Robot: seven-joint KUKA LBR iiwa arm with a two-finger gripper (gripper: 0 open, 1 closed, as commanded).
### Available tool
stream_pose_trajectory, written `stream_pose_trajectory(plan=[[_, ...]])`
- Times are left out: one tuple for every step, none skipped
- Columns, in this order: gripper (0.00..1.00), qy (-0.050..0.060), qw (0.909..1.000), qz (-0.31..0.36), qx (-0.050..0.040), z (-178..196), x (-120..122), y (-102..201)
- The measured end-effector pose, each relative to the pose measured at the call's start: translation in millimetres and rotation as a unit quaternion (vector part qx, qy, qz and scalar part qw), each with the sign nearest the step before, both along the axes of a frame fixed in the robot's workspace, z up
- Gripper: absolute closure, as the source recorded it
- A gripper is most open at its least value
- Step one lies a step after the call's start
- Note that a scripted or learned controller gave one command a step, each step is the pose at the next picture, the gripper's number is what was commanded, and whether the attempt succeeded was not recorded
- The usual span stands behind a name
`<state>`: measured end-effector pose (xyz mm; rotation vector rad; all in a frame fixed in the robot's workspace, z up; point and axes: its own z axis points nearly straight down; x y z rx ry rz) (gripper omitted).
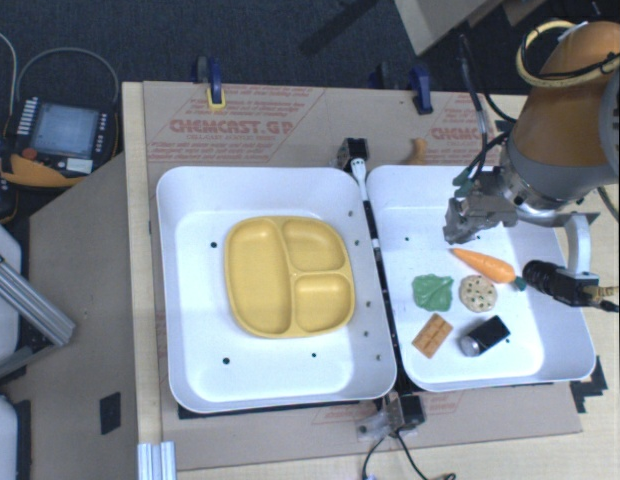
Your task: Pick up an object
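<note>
- The gripper (pixel 468 224) hangs low over the right bin (pixel 410 193). It is dark against its own shadow, so I cannot tell if it is spread or pressed together.
- The carrot (pixel 484 264) lies just beside the gripper, slightly toward the front of the bench, and nothing is gripped. I judge it the likely thing to pick.
- To do the step well, the gripper should move over the thick middle of the carrot, turn across its long axis, and go down fully before it closes. The thin end would probably slip out.
- Just beyond the carrot from the gripper are a round cookie (pixel 477 292) and a green leafy piece (pixel 432 290). The cookie is very near the carrot, so a wide approach could push it.
- Farther from the gripper lie a black block (pixel 486 334) and a brown cracker (pixel 431 335), apart from each other. What the black block is stays hard to make out.
- Farthest away, well apart from the gripper, a yellow divided plate (pixel 290 273) sits in the left bin (pixel 190 268).
</note>
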<state>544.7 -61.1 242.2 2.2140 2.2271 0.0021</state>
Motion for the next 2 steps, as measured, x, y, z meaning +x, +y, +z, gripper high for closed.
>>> stream_pose_trajectory(plan=[[1.0,0.0,1.0,0.0,0.0002,-7,20,43],[1.0,0.0,1.0,0.0,0.0008,0,33,99]])
